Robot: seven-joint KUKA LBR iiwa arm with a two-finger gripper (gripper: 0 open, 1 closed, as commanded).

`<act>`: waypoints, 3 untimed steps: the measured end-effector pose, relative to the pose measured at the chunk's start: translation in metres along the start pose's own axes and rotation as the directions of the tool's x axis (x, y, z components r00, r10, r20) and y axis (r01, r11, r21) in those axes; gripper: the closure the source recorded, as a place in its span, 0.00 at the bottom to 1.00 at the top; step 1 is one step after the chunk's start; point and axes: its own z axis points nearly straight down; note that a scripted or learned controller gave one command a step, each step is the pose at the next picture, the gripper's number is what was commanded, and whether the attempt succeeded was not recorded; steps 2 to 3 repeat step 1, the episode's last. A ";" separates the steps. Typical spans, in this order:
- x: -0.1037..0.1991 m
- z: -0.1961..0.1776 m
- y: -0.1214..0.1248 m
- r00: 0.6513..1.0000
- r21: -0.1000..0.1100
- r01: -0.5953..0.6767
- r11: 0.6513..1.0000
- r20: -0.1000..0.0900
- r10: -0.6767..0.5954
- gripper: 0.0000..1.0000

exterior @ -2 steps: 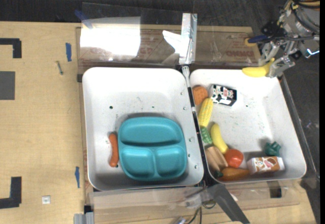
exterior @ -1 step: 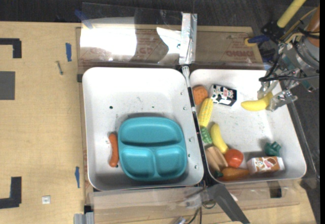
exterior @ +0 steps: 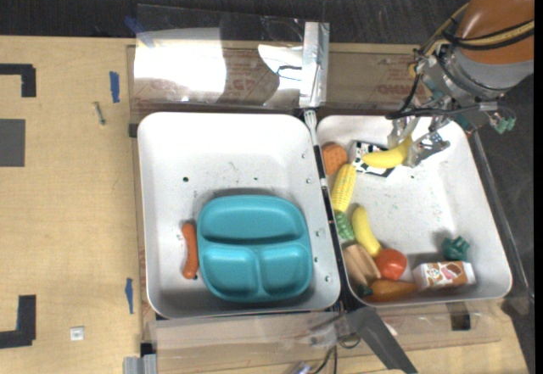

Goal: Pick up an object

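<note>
Seen from above at a slant, two shallow white bins are sitting side by side on a bench. The grey arm with its orange band is reaching in from the right over the right bin [exterior: 488, 194]. Its gripper [exterior: 413, 143] is hanging near the bin's back edge, and a yellow toy banana [exterior: 383, 158] is sitting between its two fingers, just above the bin floor.

Along the right bin's left wall, an ear of toy corn [exterior: 344, 186], a second banana [exterior: 366, 231] and a red tomato [exterior: 391, 263] are lying close together. A small juice carton [exterior: 443, 274] is lying near the front.

In the left bin [exterior: 161, 194], a teal divided plate [exterior: 253, 247] is resting beside an orange sausage [exterior: 190, 250].
</note>
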 end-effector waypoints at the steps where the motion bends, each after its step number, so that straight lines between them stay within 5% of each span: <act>1: -0.010 -0.050 -0.010 0.994 0.006 -0.114 0.994 0.006 0.114 1.00; 3: -0.010 -0.050 -0.010 0.994 0.006 -0.114 0.994 0.006 0.114 1.00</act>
